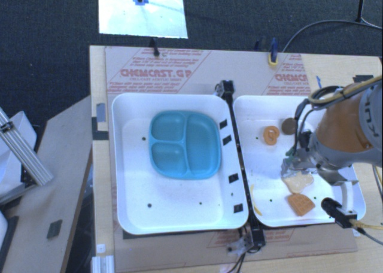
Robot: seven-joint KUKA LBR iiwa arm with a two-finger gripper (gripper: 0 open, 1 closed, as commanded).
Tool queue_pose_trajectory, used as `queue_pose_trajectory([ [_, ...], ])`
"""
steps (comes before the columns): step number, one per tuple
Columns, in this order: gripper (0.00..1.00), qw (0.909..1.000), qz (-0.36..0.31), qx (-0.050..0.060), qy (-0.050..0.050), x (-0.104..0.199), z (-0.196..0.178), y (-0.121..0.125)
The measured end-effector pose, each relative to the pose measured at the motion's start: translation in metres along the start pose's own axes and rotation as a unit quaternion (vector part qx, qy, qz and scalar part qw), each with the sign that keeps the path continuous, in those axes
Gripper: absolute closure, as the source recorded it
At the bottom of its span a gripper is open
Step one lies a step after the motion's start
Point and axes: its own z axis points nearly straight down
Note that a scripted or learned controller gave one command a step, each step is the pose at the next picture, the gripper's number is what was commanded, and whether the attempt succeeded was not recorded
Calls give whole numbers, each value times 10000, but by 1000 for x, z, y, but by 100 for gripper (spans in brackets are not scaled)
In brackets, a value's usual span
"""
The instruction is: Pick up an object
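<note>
Down in the right bin (251, 146) we have the arm (347, 128), reaching in from the right side with its orange band above the wrist. The gripper (294, 167) sits low near the middle of that bin, right at the top edge of a pale, cream-coloured piece (298, 181), and seems to touch it. How wide the end effector stands cannot be told from up here; the wrist covers it, and nothing is seen lifted.

Just below the pale piece, toward the bin's near right corner, lies an orange waffle-like piece (301, 205), touching or nearly touching it. Up toward the bin's far edge sits a small round orange item (270, 135), with a dull brown disc (288, 125) just beside it on the right. A thin yellow sliver (254, 202) lies along the bin's left wall near the front corner.

Over in the left bin (131, 206), a blue divided plate (183, 145) rests flat, near the centre, three compartments up.
</note>
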Motion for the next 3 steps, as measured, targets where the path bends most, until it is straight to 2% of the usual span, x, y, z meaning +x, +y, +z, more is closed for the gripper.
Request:
queue_pose_trajectory([
  [3, 100, 10000, -27, -9, 0, 17, -144, -10],
])
